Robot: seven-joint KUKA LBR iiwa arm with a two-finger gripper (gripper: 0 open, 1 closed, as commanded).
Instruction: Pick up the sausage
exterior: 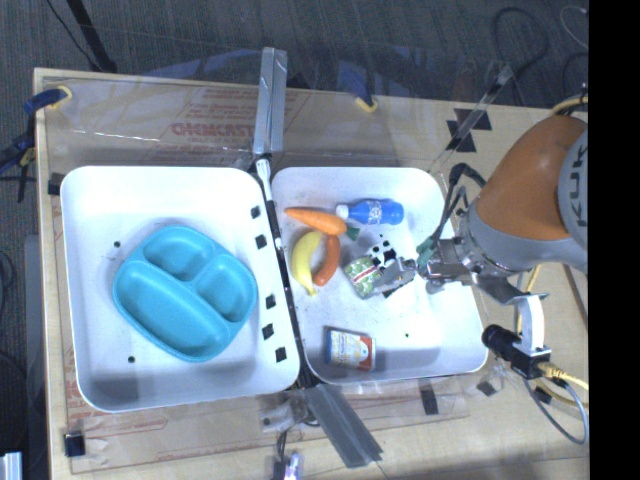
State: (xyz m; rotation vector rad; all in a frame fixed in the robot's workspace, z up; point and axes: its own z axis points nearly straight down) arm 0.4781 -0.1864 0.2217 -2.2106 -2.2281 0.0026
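Two dark fingers [402, 266] of the gripper [398, 270] reach in over the right bin [430, 353] from its right edge, and we see them low above a green crinkled packet [366, 275] near the bin's middle; we cannot tell how far apart the fingers stand, nor whether anything sits between them. Just beside the fingertips, toward the bin's far edge, lies a small black-and-white spotted item [379, 251], touching the packet's upper side. The sausage [326, 258], a short reddish-brown piece, lies to the left of the gripper, apart from it with the packet between them; it rests against the right side of a yellow banana [303, 258], close to the bin's left edge. An orange carrot [315, 219] lies across the top of the banana, pointing along the bin's far edge, and a blue-and-white bottle [370, 211] lies on its side just to the carrot's right, near the far edge. Near the bin's near edge, well apart from the gripper, we see a red and white pouch [350, 349] lying flat. Behind the gripper, the grey wrist and the orange band [530, 193] of the arm hang over the bin's right rim. In the left bin [90, 198] a light blue divided plate [184, 290] sits about the middle.
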